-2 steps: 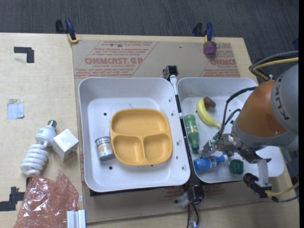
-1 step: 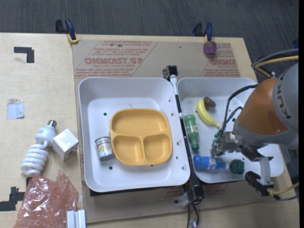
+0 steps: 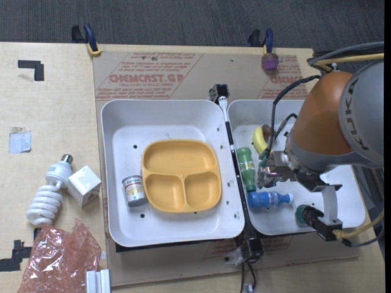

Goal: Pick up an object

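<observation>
The hand (image 3: 267, 174) hangs low over the right bin (image 3: 348, 191), close above the green bottle (image 3: 245, 166) and the blue bottle (image 3: 267, 199); the bulk of the wrist hides its tips, so whether it is open or closed on anything cannot be told, and nothing is seen held in it.

On the table (image 3: 55, 112) at the far left lie a spiral light bulb (image 3: 49, 195), a small white box (image 3: 85, 186) just beside it, and crumpled pinkish plastic wrap (image 3: 61, 258) below them.

The left bin (image 3: 116, 127) holds a yellow divided plate (image 3: 181, 176) with 3 compartments near its middle; a small tin can (image 3: 133, 190) stands touching the plate's left edge.

The right bin holds the green bottle lying along its left wall; a yellow banana-like piece (image 3: 261, 139) sits above it; the blue bottle lies crosswise below it, its white cap pointing right.
</observation>
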Action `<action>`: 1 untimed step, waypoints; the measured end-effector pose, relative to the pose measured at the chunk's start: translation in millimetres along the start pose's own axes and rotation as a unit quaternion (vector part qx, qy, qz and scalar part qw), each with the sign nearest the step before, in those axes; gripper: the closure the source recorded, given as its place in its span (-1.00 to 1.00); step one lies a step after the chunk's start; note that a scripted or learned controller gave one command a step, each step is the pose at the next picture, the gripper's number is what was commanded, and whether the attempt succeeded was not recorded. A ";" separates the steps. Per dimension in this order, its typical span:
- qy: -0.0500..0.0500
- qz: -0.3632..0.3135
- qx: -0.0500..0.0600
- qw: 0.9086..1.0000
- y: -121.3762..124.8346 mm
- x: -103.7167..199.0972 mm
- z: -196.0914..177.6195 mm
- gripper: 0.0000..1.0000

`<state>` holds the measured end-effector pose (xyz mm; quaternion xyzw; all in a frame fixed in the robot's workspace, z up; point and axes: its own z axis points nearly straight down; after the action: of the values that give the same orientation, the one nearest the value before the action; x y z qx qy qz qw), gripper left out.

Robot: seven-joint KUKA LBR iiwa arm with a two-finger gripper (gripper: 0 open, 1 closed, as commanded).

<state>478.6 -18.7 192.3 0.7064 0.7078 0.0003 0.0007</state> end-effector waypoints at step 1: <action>0.000 0.000 0.000 1.000 0.0 -0.1 0.0 -1.00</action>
<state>478.5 -18.8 192.3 0.7063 0.7079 0.0003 0.0007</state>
